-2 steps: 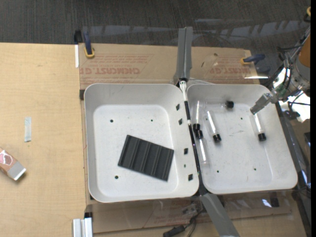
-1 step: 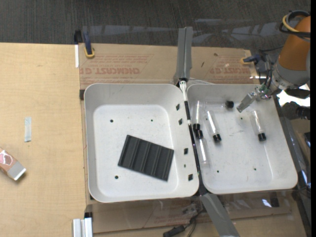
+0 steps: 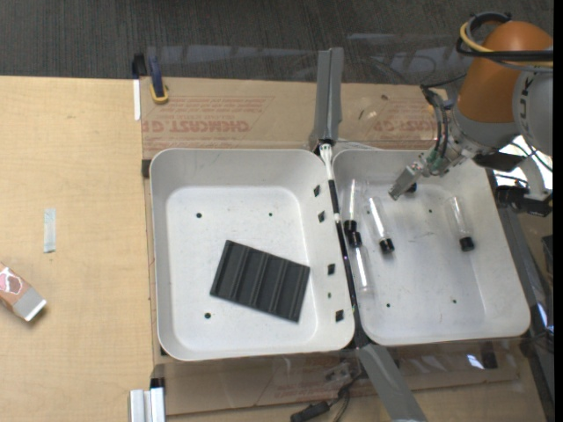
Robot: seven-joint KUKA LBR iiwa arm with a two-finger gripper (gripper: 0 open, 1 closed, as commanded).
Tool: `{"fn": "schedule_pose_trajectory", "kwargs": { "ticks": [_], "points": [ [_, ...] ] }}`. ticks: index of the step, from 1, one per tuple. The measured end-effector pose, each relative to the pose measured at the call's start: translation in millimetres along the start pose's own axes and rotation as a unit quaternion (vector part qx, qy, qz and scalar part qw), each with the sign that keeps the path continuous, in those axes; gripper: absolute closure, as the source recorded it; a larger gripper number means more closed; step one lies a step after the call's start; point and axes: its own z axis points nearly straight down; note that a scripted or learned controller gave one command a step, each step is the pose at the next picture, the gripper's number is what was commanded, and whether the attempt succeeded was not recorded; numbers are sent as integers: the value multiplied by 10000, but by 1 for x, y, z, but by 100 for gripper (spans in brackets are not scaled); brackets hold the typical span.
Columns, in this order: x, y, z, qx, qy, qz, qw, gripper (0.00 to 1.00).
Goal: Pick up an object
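1. Lying loose in the right bin are three clear tubes with black caps, none lifted.
2. Up-right of them hangs the gripper, nothing between its tips; whether spread or pinched, I cannot tell.
3. Descent, grasp and lift all remain.
4. Left of them, a dark ribbed panel sits untouched.
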Motion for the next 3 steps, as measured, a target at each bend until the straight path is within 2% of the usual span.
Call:
{"fn": "schedule_pose_trajectory", "kwargs": {
  "ticks": [1, 2, 3],
  "points": [
    [-6, -67, 5, 4, 0, 177, 9998, 0],
    [10, -123, 17, 3, 7, 1, 10000, 0],
    [42, -60, 38, 2, 4, -424, 9991, 0]
  ]
}}
